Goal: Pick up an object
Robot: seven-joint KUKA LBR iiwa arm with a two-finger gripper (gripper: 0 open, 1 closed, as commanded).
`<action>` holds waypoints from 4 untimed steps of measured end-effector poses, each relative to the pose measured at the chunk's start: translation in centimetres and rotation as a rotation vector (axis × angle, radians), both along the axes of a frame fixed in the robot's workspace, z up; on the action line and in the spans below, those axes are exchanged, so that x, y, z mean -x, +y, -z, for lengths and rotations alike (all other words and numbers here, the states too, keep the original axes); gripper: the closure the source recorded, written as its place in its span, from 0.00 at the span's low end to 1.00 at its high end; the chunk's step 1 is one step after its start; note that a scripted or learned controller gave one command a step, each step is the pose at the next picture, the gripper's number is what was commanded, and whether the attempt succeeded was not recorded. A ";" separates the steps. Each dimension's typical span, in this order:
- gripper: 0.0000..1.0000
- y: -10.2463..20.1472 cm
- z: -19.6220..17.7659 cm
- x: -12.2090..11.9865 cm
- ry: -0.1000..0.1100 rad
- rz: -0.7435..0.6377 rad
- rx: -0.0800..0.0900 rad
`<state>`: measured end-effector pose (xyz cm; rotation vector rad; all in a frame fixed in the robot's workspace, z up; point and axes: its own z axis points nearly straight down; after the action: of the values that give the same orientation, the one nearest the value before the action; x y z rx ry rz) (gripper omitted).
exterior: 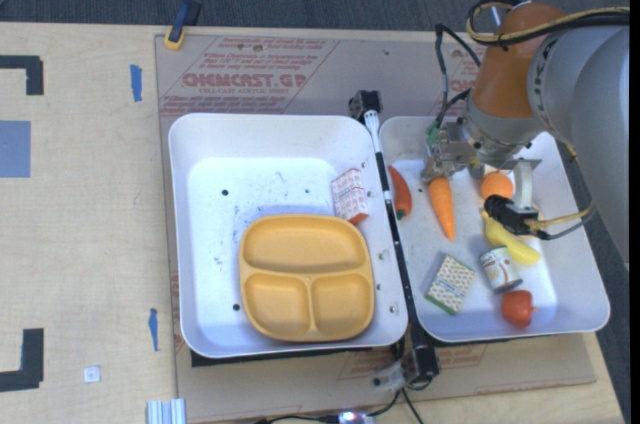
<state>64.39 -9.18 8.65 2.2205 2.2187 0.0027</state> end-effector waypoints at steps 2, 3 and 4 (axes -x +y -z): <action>1.00 0.0 0.1 -2.4 -0.001 -0.002 0.000; 1.00 0.0 0.0 -2.4 -0.001 -0.002 0.001; 1.00 -0.1 0.1 -2.4 -0.001 -0.002 0.000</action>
<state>66.75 -9.30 8.60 2.2179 2.2202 0.0037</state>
